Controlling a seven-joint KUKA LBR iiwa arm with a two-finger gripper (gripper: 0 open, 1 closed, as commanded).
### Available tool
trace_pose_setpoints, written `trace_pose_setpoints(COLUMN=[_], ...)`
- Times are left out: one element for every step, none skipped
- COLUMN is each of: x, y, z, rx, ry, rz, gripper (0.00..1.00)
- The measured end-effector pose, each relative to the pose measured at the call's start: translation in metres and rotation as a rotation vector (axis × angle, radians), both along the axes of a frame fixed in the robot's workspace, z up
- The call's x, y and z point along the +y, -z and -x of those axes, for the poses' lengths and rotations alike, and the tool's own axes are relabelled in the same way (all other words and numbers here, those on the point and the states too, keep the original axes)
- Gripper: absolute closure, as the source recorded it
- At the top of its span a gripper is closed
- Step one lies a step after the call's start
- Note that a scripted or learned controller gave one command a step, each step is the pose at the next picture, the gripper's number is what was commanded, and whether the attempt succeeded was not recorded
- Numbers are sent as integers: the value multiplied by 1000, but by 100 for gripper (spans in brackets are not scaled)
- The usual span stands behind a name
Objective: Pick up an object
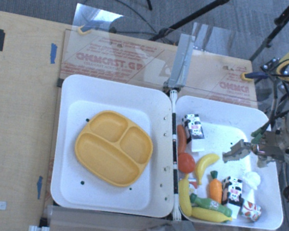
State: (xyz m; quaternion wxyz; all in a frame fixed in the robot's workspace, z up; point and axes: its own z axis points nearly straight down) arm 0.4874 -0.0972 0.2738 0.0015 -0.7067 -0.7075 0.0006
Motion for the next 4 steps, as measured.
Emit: trace_pose_setpoints(x=[-91, -67, -67, -16], y=[100, 187, 176, 42], z=[8, 6, 5, 7], rx=[-2, -11, -14, -4], ry=[78, 7, 8, -93], rz=[1, 4, 5, 1], gripper=[0, 0, 100, 100])
